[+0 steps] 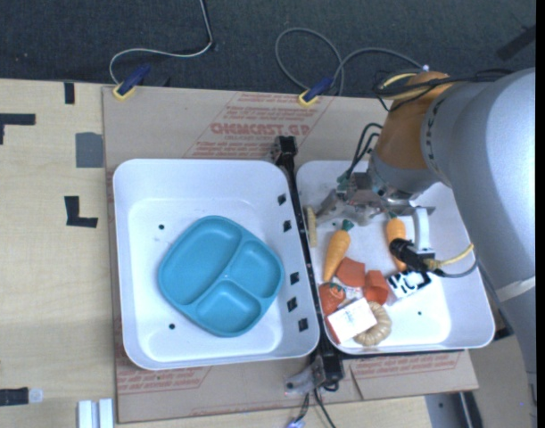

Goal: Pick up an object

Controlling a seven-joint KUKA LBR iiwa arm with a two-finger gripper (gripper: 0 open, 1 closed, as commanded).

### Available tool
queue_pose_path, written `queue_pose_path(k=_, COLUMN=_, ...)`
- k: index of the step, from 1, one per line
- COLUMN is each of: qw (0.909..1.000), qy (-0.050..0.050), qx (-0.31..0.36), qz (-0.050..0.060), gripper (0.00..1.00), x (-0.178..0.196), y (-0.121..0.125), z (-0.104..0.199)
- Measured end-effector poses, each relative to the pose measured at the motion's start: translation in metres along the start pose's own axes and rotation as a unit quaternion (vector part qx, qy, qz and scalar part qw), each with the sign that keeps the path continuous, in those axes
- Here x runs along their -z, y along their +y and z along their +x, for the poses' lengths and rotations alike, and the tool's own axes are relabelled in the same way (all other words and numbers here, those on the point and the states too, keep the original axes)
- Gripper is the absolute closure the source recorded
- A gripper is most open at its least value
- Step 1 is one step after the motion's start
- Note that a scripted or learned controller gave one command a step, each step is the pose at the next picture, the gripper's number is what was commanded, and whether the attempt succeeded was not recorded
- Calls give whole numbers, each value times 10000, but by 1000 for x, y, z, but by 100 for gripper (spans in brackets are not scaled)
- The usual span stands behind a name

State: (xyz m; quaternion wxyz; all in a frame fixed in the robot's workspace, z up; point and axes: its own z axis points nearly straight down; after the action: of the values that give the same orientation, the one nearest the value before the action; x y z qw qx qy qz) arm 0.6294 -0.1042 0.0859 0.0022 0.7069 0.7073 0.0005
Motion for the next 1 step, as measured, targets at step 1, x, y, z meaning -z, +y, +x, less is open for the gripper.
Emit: queue_pose_path(k=1, qw=10000, qy=-15, qx=-7, qz=-2, gripper=0, x=1, y=-48, z=1)
